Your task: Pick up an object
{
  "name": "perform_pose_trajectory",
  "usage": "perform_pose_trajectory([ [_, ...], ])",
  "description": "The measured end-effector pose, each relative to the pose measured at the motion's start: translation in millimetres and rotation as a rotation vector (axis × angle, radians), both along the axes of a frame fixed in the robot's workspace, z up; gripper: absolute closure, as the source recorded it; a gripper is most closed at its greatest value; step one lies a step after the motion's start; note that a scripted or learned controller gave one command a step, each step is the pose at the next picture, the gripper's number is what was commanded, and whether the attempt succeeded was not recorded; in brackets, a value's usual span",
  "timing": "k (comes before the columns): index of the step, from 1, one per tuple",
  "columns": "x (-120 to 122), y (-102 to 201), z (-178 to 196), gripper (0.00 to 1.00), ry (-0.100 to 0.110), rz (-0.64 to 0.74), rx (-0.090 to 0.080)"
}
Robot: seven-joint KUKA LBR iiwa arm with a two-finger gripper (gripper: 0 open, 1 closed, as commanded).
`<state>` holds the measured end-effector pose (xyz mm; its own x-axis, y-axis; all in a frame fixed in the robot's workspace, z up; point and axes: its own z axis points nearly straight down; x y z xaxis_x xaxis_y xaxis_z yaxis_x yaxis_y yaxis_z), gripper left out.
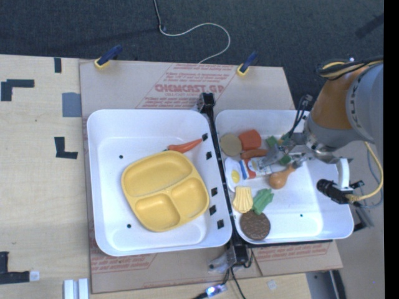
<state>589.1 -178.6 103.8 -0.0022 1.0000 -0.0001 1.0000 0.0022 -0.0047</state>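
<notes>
Two shallow white bins sit side by side on a cardboard sheet (187, 86) laid over the tabletop (37, 167).

Left bin (100, 185): a yellow divided plate (164, 189) lies in the middle, three compartments facing up. An orange carrot (185, 146) lies just beyond the plate's far edge, its tip pointing toward the divider between the bins.

Right bin (324, 220): a cluster of toy food crowds the half nearest the divider. A tan round piece (230, 144) sits at the far end, with a red block (250, 138) just beside it. A white piece with a yellow spot and red marking (238, 172) lies below those. A yellow ridged piece (242, 199) touches a green item (262, 199). A brown round disc (255, 225) sits nearest the bin's front wall. An orange-brown pear-shaped item (280, 178) lies toward the bin's middle.

The arm (340, 114) enters from the right, the orange band visible above the wrist. The hand (274, 159) is low over the right bin, among the cluster, just above the pear-shaped item and beside the red block. A small green bit shows next to the metal parts. Whether the hand is spread or pressed together cannot be told; its tips are lost in the clutter, and no object is clearly seen between them.

A thin white cable (193, 30) loops across the dark floor behind the bins.
</notes>
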Motion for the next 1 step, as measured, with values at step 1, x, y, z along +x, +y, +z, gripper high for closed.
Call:
perform_pose_trajectory([
  [1,4.3,-0.4,-12.7,0.0,-0.015,0.001,-0.004],
])
